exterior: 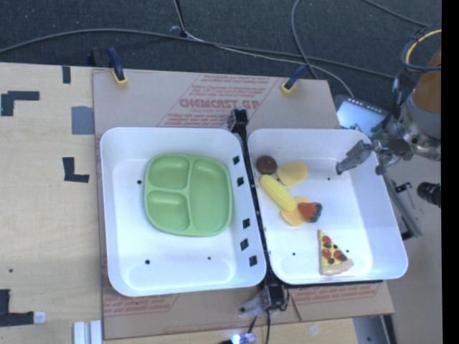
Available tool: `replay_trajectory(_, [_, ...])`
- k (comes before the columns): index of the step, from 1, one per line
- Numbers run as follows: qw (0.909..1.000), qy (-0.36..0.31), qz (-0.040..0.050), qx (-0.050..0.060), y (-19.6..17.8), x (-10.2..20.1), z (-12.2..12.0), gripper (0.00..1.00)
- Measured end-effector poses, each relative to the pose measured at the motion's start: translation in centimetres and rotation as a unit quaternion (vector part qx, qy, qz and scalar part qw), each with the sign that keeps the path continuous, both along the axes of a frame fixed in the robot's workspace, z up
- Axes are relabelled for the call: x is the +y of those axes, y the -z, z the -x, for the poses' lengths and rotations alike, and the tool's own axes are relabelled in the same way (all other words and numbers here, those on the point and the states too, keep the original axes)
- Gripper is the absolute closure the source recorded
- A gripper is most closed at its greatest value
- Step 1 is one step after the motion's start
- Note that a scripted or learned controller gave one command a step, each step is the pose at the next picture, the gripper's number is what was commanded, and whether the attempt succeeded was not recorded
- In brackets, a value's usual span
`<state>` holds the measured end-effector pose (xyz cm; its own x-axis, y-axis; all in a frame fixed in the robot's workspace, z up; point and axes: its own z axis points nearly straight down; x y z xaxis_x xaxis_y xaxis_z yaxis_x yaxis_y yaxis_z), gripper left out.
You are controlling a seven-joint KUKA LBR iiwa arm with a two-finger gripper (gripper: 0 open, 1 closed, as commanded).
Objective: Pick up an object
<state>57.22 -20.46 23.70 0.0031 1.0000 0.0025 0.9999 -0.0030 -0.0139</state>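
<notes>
The right bin [373, 213] holds toy food: a brown round piece [267, 165], a pale yellow slice [292, 172], a corn cob [278, 192], a small red and green piece [310, 210] lying on a yellow piece [292, 218], and a pizza slice [333, 254] near the front. My gripper [366, 162] hangs over the bin's far right rim, up and to the right of the food. Its two fingers stand apart, open, with nothing between them.
A green divided plate [189, 194] lies in the left bin [122, 264]. A black divider with clips runs between the two bins. Cables trail across the dark floor behind the bench, and blue clamps hold the cardboard sheet at its back edge.
</notes>
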Motion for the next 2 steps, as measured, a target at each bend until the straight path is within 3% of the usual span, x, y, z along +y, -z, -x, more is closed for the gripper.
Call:
replay_trajectory(1, [1.0000,-0.002,0.0013,-0.006,-0.8,0.1,-0.3,0.00])
replay_trajectory(2, [1.0000,-0.002,0.0008,-0.003,5.6,0.6,-0.4,0.00])
